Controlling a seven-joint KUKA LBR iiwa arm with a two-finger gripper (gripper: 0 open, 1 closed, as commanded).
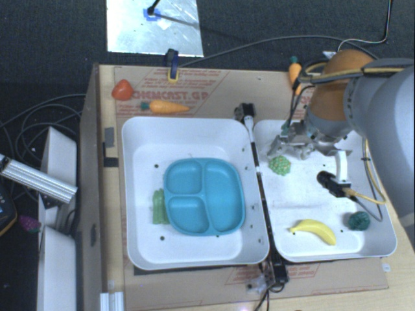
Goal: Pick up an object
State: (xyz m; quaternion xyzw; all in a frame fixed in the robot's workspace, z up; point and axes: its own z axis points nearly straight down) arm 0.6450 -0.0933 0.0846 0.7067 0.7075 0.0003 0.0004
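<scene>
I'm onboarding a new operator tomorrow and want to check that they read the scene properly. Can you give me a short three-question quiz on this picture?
1. True or false: the blue divided plate lies in the left bin.
2. Which item lies closest to the tool? A) banana B) green broccoli-like piece C) dark teal piece
3. Fill in: the carrot and the tomato-like piece lie on the ______ behind the left bin.

Key
1. True.
2. B; it lies just below the tool in the right bin.
3. Cardboard.
</scene>
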